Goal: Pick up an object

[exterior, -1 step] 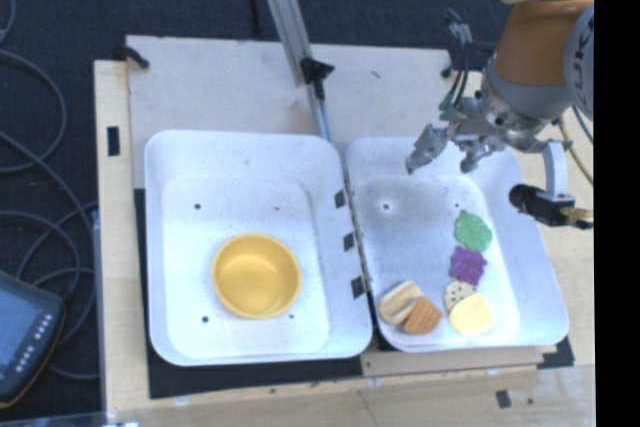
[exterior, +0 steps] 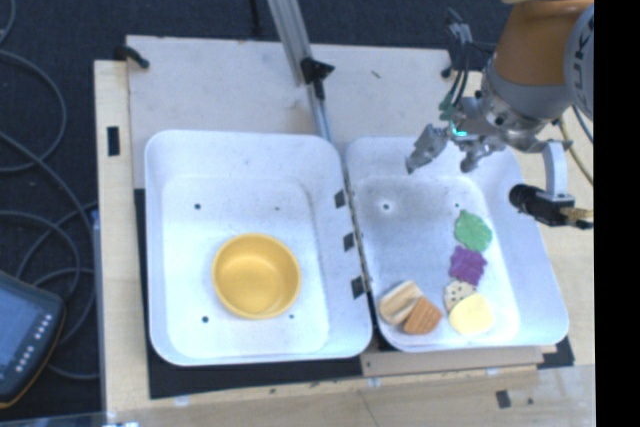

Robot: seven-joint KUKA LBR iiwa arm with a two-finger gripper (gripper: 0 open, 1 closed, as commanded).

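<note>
While the arm (exterior: 540,25) leans in from the upper right of the frame, its gripper (exterior: 447,155) hangs over the top edge of the right bin (exterior: 530,245), fingers spread wide apart with nothing between them. One fingertip (exterior: 416,158) points down-left, the other sits just to its right, and both are above the bare white floor at the top of that bin.

Down at the lower right of the frame, the objects sit clustered in the right bin. A green piece (exterior: 473,231) lies highest, a purple piece (exterior: 466,264) is just below it, nearly touching. Beneath those, a small tan speckled piece (exterior: 458,293) sits beside a pale yellow piece (exterior: 472,315). To their left, near the bin's bottom edge, a beige block (exterior: 398,298) and an orange wedge (exterior: 423,317) rest against each other. All of them are well apart from the gripper.

Over in the left bin (exterior: 180,175), a yellow bowl (exterior: 256,275) stands upright, toward the lower middle, on its own. A grey metal pole (exterior: 285,5) slants down from the top of the frame to the gap between the two bins.
</note>
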